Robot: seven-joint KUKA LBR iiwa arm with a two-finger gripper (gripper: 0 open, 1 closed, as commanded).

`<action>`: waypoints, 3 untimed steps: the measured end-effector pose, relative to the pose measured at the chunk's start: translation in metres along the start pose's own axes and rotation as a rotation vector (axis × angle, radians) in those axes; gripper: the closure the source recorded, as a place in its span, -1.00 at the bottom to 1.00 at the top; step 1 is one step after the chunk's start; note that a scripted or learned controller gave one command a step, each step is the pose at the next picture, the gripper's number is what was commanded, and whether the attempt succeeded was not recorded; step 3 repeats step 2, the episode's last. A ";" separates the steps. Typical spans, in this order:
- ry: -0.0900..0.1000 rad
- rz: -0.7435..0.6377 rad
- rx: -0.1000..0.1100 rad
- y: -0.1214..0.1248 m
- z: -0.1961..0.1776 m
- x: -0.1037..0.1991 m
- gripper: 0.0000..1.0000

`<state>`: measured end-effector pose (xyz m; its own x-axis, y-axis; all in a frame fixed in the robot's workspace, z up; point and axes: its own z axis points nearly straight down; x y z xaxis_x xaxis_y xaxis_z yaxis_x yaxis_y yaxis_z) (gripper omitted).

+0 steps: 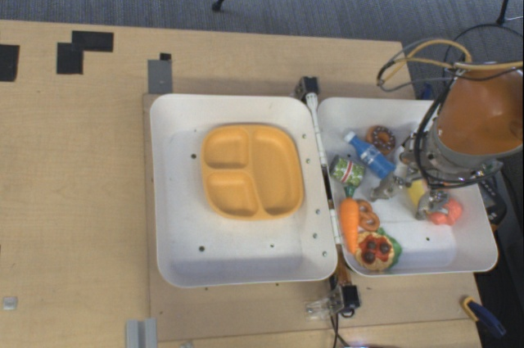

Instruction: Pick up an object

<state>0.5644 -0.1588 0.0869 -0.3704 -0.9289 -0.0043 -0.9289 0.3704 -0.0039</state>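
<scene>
**Hovering over a toy-filled bin**

Reaching in from the right, the grey arm w/ orange band (483,121) hangs its two-finger gripper (407,197) low inside the right-hand shallow white bin (471,252). Fingers (385,191) stand apart, one on either side of a small yellow toy (416,191); nothing is clamped between them. A pink-orange rounded toy (446,213) lies just beside the right finger. Farther left: a blue plastic bottle (370,155), a brown ring-shaped doughnut toy (381,137), a small green-and-red can (347,170), an orange carrot toy (350,225), a pretzel-like toy (368,216) and a round pizza-like toy w/ green edge (377,250). Left-hand white bin (176,199) holds a yellow-orange three-compartment plate (250,170). Both bins sit on a tan wooden bench (74,199).
</scene>
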 end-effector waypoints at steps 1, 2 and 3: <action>0.000 -0.167 0.002 -0.078 0.001 -0.009 -1.00; -0.008 -0.556 -0.002 -0.064 0.001 0.019 -1.00; -0.008 -0.556 -0.002 -0.064 0.001 0.019 -1.00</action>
